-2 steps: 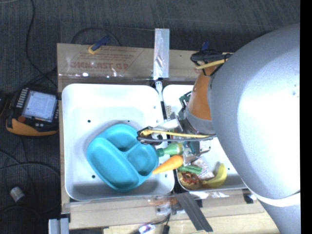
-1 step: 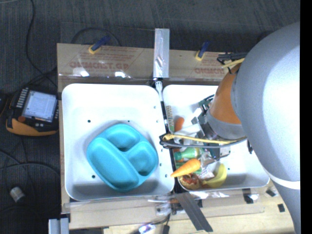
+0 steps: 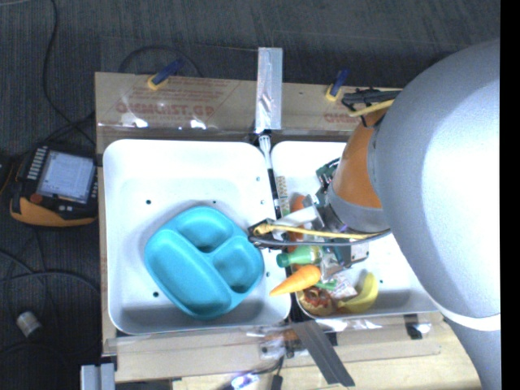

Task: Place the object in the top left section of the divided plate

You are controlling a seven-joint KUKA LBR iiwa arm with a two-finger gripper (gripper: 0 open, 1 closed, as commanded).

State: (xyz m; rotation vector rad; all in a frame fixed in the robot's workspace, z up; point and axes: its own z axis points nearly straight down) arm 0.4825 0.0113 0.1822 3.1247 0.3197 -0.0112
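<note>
The gripper [image 3: 325, 238] hovers over the right bin [image 3: 390, 295]; jaw state cannot be determined (fingers obscured). The carrot [image 3: 296, 280] lies in that bin. The divided plate [image 3: 203, 260] occupies the left bin [image 3: 130, 177].

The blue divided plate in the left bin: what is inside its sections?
The blue divided plastic plate in the left white bin shows bare sections, with no item inside. The bin floor under it is covered.
</note>
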